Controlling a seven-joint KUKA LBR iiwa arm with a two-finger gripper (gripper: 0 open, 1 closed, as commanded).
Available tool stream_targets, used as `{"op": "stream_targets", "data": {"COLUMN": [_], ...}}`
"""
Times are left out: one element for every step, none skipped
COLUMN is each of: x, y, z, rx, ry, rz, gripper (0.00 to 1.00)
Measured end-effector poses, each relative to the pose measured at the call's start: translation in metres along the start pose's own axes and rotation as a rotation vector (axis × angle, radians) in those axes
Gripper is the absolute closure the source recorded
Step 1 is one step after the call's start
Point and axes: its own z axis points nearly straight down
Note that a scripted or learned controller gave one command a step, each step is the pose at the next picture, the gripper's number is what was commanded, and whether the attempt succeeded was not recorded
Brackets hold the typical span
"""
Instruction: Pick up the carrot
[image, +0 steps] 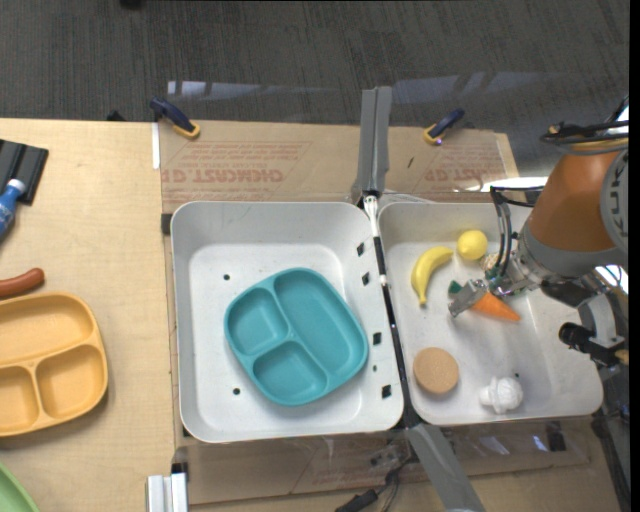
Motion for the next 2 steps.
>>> {"op": "stream_targets", "data": {"x": [-0.002, 0.026], "y": [-0.001, 0.042], "z": [-0.009, -0.115], "rx": [0.000, -0.001], "ry": [0.000, -0.001], "rz": [0.005, -0.179], "gripper": [1.00, 1.00]}}
